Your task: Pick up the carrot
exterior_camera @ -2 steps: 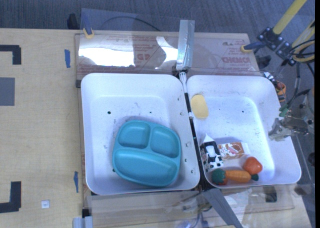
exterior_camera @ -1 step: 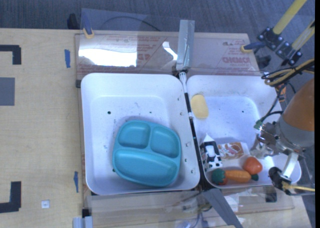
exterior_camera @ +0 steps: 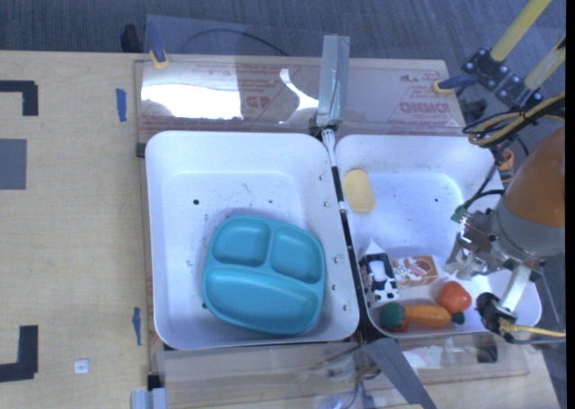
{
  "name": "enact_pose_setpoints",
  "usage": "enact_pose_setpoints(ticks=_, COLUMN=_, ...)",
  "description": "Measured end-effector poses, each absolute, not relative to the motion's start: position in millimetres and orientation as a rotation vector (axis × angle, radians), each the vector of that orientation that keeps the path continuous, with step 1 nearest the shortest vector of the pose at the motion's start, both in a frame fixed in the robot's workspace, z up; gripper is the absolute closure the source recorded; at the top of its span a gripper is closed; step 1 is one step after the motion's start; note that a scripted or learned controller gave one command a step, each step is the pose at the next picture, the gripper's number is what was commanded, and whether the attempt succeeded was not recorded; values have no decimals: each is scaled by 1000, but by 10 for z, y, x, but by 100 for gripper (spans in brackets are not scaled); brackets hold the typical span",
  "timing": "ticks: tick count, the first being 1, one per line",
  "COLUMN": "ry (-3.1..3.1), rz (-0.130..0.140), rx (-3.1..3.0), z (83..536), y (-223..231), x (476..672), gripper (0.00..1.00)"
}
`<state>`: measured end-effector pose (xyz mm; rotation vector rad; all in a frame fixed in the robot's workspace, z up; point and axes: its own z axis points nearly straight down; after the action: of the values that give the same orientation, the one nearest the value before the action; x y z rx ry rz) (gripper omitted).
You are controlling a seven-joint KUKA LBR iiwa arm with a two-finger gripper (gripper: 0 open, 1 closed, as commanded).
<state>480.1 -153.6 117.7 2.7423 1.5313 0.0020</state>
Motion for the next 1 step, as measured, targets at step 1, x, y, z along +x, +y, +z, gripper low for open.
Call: enact_pose_setpoints(ticks=1, ry=1931, rz=2, rx=2473, z=2087, y=-1883, x=4803, gripper=100)
